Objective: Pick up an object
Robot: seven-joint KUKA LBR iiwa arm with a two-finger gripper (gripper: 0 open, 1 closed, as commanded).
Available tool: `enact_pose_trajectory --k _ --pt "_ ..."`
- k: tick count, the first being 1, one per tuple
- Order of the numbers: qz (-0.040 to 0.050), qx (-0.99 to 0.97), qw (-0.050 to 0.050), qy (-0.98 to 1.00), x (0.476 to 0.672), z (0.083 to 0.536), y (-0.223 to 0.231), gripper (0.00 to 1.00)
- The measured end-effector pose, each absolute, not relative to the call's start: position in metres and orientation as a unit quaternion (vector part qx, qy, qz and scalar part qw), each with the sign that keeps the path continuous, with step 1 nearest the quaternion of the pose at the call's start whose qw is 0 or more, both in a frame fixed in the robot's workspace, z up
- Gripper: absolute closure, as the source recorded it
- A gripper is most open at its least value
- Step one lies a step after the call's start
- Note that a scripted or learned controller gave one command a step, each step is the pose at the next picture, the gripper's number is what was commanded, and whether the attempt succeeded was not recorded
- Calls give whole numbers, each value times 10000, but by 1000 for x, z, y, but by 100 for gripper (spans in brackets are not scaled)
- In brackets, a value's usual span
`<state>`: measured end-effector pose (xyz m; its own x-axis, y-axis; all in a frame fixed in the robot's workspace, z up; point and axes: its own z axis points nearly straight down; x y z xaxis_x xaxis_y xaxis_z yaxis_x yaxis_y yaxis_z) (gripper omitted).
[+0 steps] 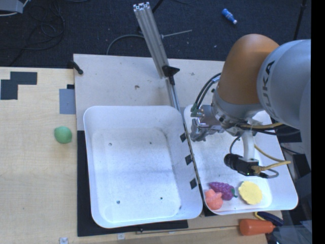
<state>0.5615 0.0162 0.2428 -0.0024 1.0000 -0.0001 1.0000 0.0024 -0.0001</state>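
Three small objects lie in the near corner of the right bin (pixel 284 200): a purple bunch of grapes (pixel 222 189), an orange-red piece (pixel 214 200) touching it on the left, and a flat yellow piece (pixel 250 192) to the right. My gripper (pixel 199 130) hangs under the big orange and grey wrist, over the far left part of the right bin, close to the wall shared with the left bin. It is well away from the three objects, and nothing shows in it.
The left bin (pixel 96 121) stands beside the right one. A green ball (pixel 63 134) rests on the wooden bench at the left. An orange object (pixel 255 226) lies outside the right bin's near edge. A slanted metal rail (pixel 155 39) rises behind the bins.
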Motion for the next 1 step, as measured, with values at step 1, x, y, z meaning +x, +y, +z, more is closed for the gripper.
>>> enact_pose_trajectory --k 1 --pt "-4 7063 -7 7079 573 232 58 100"
